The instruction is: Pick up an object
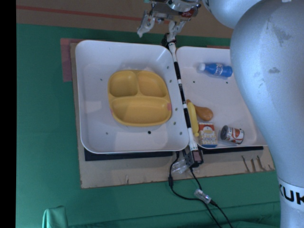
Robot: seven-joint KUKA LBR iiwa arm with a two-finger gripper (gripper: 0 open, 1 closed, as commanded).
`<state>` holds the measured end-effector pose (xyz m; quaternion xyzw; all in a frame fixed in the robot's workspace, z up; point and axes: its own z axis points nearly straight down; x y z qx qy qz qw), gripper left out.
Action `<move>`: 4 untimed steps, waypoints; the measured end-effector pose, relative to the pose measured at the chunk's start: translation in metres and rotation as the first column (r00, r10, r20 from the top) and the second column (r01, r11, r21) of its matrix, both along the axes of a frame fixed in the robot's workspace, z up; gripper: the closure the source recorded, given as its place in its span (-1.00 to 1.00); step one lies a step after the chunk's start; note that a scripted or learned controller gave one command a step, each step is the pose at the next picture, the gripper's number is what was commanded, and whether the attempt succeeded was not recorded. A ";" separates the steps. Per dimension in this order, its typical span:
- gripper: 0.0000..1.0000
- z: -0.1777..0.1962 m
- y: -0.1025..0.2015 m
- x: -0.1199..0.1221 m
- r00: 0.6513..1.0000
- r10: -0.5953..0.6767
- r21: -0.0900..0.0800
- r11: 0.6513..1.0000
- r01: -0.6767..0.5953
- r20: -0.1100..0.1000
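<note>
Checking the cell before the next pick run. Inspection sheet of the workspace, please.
Surface: two white bins, left bin and right bin, on cardboard over green cloth.
Job's things: yellow divided plate in left bin; blue bottle, banana, brown drumstick-shaped toy, small box and can on its side in right bin.
Clutter: nothing seen.
Grippers: gripper above the bins' far edge, jaws apart, nothing between them.
Cables: black cable trailing from the front of the bins' divider.
Surroundings: brown floor with a red line beyond the bench.
</note>
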<state>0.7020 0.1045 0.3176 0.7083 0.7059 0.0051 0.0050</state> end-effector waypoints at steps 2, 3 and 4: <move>-1.00 -0.083 0.036 -0.001 1.000 0.004 0.003 1.000 -0.004 -0.018; -1.00 -0.095 0.042 -0.001 1.000 0.004 0.000 1.000 -0.004 -0.025; -1.00 -0.111 0.052 -0.002 0.999 0.006 -0.004 1.000 -0.006 -0.038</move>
